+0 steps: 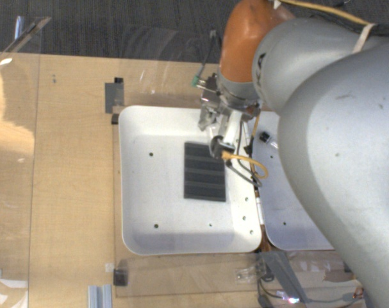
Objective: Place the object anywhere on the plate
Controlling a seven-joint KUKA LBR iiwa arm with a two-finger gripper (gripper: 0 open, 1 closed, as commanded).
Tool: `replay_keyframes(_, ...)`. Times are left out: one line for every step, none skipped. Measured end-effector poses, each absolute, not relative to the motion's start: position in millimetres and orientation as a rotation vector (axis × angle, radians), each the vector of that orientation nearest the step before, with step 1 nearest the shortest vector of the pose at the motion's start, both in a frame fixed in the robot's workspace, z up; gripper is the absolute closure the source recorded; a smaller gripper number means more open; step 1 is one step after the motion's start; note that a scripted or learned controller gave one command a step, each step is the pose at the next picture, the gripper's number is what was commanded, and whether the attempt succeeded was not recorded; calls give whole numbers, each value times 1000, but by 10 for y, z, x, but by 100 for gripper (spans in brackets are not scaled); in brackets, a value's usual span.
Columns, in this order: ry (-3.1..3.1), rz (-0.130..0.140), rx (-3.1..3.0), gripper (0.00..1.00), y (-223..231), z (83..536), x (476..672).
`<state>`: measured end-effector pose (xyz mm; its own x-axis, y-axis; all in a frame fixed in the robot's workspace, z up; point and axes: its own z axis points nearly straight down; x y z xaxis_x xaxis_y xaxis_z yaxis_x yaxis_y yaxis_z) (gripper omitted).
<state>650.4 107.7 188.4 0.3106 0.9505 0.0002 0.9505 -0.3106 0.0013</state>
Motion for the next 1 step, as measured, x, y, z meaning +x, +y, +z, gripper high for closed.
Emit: replay_keyframes(1841,8,2544,100,1902,895,6696)
